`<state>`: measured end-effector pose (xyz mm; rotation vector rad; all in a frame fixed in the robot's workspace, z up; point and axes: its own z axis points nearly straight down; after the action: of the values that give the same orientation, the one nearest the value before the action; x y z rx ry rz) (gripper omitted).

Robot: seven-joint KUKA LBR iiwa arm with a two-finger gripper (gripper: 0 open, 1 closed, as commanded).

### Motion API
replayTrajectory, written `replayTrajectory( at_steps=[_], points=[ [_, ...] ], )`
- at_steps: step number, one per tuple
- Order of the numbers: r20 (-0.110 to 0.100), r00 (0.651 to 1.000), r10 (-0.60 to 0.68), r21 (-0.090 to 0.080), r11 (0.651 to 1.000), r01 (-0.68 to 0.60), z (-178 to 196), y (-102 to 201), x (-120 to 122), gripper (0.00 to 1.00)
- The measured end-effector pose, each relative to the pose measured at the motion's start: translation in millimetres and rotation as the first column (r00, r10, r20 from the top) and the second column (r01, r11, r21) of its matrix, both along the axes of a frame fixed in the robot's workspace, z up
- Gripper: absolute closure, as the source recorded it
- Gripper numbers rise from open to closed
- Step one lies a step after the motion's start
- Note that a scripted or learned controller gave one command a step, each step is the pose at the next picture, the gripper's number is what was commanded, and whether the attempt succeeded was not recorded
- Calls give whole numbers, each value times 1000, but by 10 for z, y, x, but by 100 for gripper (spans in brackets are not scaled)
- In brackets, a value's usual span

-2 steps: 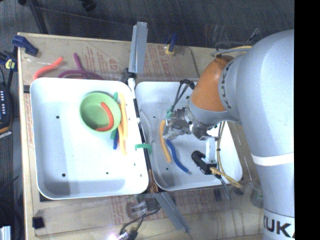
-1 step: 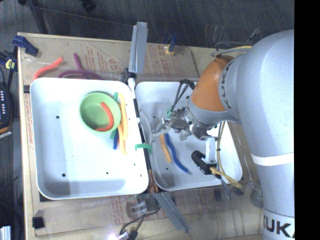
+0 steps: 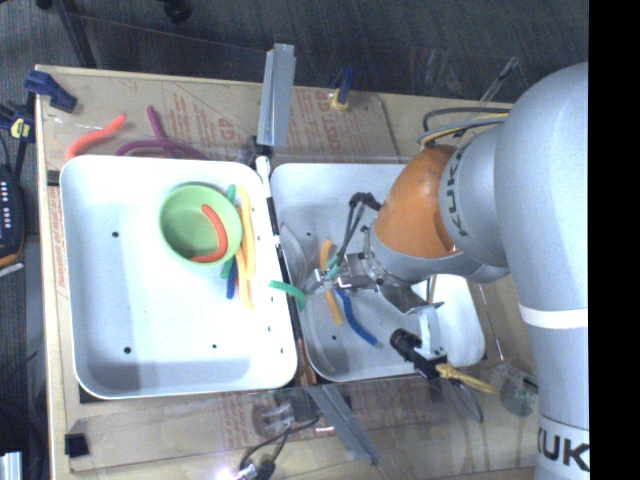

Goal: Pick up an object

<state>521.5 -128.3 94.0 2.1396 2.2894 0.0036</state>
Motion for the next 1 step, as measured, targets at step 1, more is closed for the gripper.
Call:
replayTrajectory(
  at_steps=[1],
  points=[
    [-4,1000,6,4,1000,-6,105,16,3,100]
  ],
)
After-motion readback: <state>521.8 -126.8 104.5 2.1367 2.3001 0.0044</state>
